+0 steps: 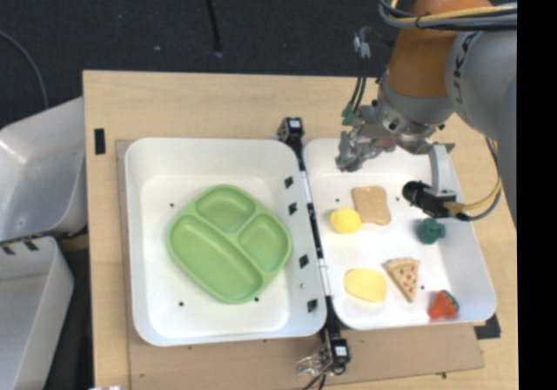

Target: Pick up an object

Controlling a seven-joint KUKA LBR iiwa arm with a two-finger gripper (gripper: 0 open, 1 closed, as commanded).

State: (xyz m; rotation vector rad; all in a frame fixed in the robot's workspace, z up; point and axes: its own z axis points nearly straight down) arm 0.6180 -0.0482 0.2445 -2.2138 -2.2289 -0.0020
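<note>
- Nearest the camera, along the tabletop's (200, 88) front edge, sit the front rims of two white bins, side by side and touching along their middle seam.
- Left bin (144, 292) carries a green divided tray (228, 243), lying flat and slightly turned, roughly in the bin's middle.
- Right bin (470, 279) carries the small food pieces that could be picked.
- Close to its front right corner lies a red strawberry-like piece (443, 305).
- Just left of that, a pizza slice (404, 277) points toward the front edge.
- Beside the slice, toward the seam, rests a yellow lump (365, 285).
- Further back, a smaller yellow ball (345, 221) sits touching or nearly touching a tan toast-shaped piece (372, 205).
- Near the right wall lies a dark green piece (430, 230), just beside a black part of the arm's tooling.
- Over the bin's back left corner hangs the claw (350, 156), grey and pointing down, below the arm's orange band (426, 40).
- Nothing is visible between its tips, and from this angle I cannot tell whether it is released or clenched.
- Every food piece lies on the bin floor, apart from the claw; the toast-shaped piece is the closest to it.
</note>
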